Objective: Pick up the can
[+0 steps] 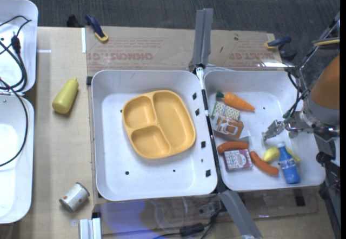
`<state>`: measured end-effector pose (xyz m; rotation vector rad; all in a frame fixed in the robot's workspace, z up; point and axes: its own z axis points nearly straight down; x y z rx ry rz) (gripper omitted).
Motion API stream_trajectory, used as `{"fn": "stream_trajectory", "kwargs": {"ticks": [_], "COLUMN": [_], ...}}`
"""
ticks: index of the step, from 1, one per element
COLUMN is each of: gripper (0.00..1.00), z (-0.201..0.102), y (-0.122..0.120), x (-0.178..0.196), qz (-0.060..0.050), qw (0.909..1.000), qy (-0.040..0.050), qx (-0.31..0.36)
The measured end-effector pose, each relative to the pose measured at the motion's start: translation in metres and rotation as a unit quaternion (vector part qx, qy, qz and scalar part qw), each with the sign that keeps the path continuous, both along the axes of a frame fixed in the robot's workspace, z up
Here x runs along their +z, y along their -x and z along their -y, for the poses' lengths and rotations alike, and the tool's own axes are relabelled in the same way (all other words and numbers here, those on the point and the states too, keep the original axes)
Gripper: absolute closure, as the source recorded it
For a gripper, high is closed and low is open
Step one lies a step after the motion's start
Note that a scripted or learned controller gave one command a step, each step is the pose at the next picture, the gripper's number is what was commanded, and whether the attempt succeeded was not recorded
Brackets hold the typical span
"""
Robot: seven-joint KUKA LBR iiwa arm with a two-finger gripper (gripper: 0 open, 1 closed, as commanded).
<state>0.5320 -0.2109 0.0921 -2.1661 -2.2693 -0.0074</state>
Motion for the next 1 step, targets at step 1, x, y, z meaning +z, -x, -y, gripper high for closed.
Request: {"fn": "stream_trajectory", "kwargs": {"ticks": [1], "gripper": [0.0], "z": [0.002], "y": [-0.0077], "x": [-0.0011], "qz": [-0.004], "qw": [0.9995], "qy": [-0.0041], "qx": [-0.03]}}
